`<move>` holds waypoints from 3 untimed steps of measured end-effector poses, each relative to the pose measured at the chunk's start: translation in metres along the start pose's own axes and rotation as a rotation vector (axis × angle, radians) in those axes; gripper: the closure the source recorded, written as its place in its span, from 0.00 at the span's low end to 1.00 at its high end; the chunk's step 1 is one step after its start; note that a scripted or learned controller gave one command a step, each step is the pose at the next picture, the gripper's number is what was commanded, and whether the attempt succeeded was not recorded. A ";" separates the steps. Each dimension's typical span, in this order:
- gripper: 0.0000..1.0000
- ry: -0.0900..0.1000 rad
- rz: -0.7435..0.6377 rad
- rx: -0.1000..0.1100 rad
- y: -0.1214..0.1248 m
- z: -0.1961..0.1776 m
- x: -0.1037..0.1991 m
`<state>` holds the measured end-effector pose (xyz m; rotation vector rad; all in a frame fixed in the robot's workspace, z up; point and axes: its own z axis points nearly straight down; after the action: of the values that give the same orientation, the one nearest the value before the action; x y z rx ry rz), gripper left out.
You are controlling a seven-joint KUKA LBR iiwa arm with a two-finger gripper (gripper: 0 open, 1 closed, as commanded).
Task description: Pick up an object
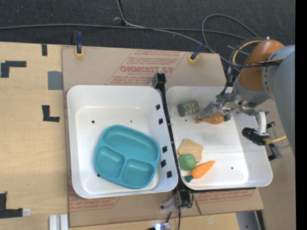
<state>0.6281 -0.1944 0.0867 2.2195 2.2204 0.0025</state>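
Gripper [216,110] down in right bin [240,143], near far wall, set directly over an orange-brown toy piece [212,119]. Finger state cannot be told; dark metal parts overlap the piece and no clear grasp is visible. Orange-brown piece lying flat on bin floor, long axis roughly left to right, touching or just under gripper tip. Small can with green label [189,108] lying on its side just left of gripper, near bin divider. Tan cracker-shaped item [191,147] nearer the front, well apart from gripper. Green round item [187,161] touching front edge of tan item. Toy carrot [202,168] just beside green item, pointed end toward the right, green top toward the divider. Arm [261,75] entering from the right, orange band above wrist, grey body over right bin's rim. Black cable fitting [255,135] with yellow wire hanging beside the arm, over bin's right edge. Left bin [79,109] holding a teal divided plate [126,156], three compartments, tilted slightly, resting toward front centre. Both bins seated on a cardboard sheet [144,66] atop wooden bench [29,143].
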 end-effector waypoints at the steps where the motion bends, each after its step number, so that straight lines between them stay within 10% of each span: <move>1: 1.00 -0.004 -0.003 -0.012 0.003 -0.015 0.000; 3: 1.00 0.000 -0.001 -0.001 0.003 -0.122 0.001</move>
<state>0.6310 -0.1939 0.2082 2.2174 2.2213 0.0028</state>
